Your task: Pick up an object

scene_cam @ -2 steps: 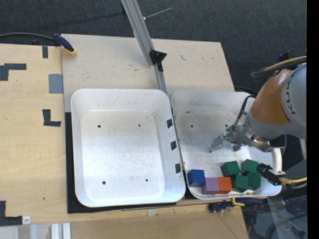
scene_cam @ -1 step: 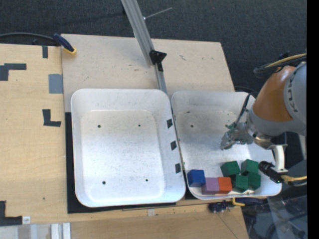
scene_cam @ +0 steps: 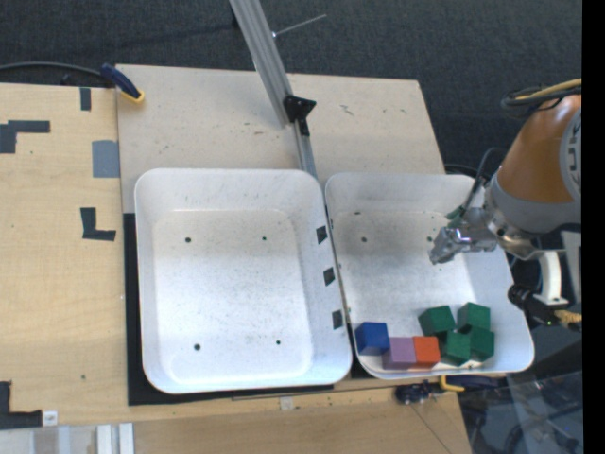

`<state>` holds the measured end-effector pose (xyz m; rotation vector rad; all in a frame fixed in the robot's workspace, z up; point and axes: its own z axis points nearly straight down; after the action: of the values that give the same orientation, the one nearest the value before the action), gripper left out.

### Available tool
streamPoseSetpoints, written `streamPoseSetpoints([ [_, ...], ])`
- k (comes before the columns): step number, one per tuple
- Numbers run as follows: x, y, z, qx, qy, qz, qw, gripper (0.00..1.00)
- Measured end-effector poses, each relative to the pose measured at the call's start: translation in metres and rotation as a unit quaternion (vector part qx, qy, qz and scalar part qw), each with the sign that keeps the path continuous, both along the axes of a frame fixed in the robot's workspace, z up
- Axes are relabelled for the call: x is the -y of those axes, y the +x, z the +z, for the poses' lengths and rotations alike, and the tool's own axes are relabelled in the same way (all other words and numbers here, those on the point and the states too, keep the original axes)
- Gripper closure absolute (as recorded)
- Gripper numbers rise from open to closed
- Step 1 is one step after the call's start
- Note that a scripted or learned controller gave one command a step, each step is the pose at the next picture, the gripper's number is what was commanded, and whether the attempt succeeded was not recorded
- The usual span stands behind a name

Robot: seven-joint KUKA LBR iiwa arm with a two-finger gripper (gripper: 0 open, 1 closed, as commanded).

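Several small blocks lie along the front edge of the right bin: a blue block, a purple block, an orange block and a cluster of green blocks. My gripper hangs over the right half of that bin, well behind the blocks, with the orange-banded wrist above it. I see nothing between its fingers.
The left bin sits beside the right one, separated by a rim with black clips. A slanted metal rail crosses the bench behind the bins. A blue and yellow tool lies at the far left.
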<state>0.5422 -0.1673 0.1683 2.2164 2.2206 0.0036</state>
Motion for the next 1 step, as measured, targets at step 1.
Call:
streamPoseSetpoints([
  [1, -0.0003, 0.0014, 0.0487, 0.0, 0.0, 0.0, 1.0, 1.0],
])
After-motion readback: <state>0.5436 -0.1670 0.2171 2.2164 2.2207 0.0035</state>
